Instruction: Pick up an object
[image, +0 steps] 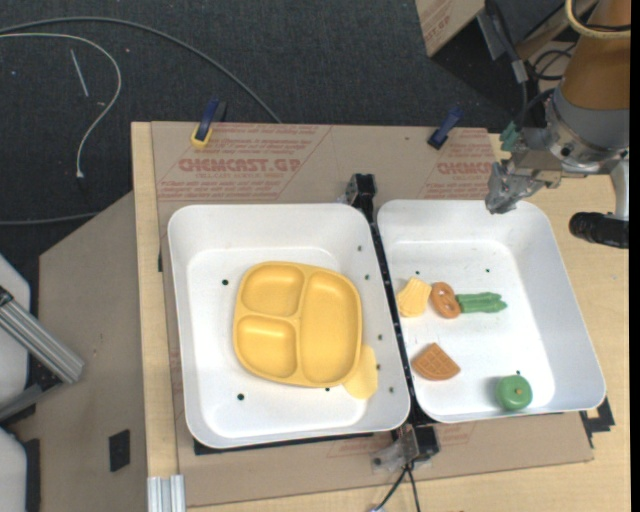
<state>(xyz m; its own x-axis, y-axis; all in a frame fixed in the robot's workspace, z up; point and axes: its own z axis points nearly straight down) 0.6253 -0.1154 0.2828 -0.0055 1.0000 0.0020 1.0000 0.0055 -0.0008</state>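
Two bins sat side by side on the surface. Leftmost, the left bin (190, 300) held a yellow plate (297, 323) with a yellow scrap (362, 377) at its corner. Next, the right bin (560, 300) held cheese (412, 297), a carrot (468, 302), a waffle (436, 362) and a green ball (515, 392), all loose. Farthest right, the jaws (502, 196) hung over that bin's far rim, holding nothing; their opening could not be told. Descending squarely over one isolated piece, such as the ball, would likely serve best.

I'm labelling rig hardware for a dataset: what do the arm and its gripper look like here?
The arm is grey with a broad orange band above the wrist. Its wrist section is pale metallic grey with a small teal-green part on one side. The gripper is grey and narrow. Dark cables run behind the arm.
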